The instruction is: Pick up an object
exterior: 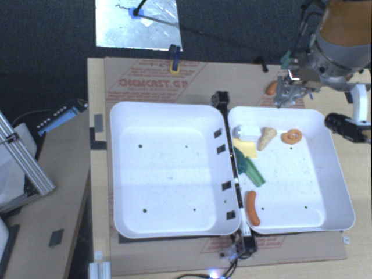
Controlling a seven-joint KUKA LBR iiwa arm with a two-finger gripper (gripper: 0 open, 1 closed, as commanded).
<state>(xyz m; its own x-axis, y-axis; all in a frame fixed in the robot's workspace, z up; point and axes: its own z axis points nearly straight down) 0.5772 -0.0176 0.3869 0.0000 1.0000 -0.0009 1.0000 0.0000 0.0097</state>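
The right bin [325, 173] holds several small things. An orange ring [292, 136] lies near its back edge, with a beige lumpy piece [267, 138] just left of it. A white block [246, 133], a yellow flat piece [246, 149] and a dark green item [250, 170] cluster at the bin's left side. An orange-red sausage shape [252, 207] lies near the front left corner. My gripper [285, 99] hangs above the bin's back rim, up and apart from all of these. An orange piece [271, 88] shows just left of the gripper on the bench.
The left bin [125, 156] sits beside the right one, joined by a black hinge strip [229, 156]. A cardboard sheet [151, 80] underlies both bins. A shiny foil square [136, 16] lies at the back, and a blue-and-yellow clamp [174, 58] stands at the cardboard's back edge.
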